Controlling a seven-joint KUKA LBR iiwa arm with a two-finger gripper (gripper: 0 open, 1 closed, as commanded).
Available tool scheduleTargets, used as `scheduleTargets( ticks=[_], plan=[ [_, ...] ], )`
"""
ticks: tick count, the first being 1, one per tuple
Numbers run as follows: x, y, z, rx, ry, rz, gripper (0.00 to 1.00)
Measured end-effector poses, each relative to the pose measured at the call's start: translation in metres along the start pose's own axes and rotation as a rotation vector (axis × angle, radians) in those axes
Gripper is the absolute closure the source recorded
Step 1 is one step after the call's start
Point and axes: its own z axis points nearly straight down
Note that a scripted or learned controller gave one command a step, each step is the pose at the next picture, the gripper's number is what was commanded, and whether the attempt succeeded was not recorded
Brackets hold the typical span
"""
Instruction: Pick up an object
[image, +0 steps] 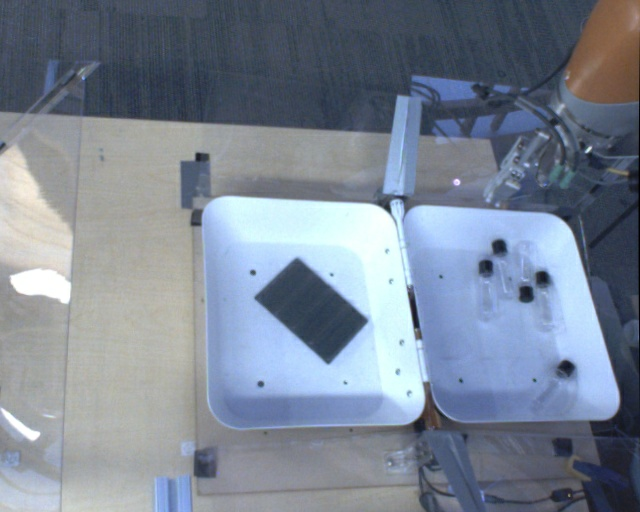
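Observation:
A dark grey flat square pad (311, 309) lies turned like a diamond in the middle of the left bin (225, 330). Several small clear vials with black caps lie in the right bin (450, 350): a cluster near its back right (510, 272) and a single vial (563, 371) at the front right corner. My gripper (526, 176) hangs above the bench just behind the right bin's back edge, up and to the right of the vial cluster. Its pale fingers (505, 181) stand apart and open, with nothing between them.
A grey metal bar (402, 147) rises behind the seam between the two bins. Cables and brackets (470, 100) crowd the back right beside the arm. A small dark clamp (196, 181) sits at the left bin's back left corner.

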Motion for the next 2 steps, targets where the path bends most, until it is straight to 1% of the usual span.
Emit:
scheduleTargets(
  ticks=[2],
  plan=[
    [-0.004,0.005,-0.021,-0.010,-0.019,-0.005,1.00]
  ],
)
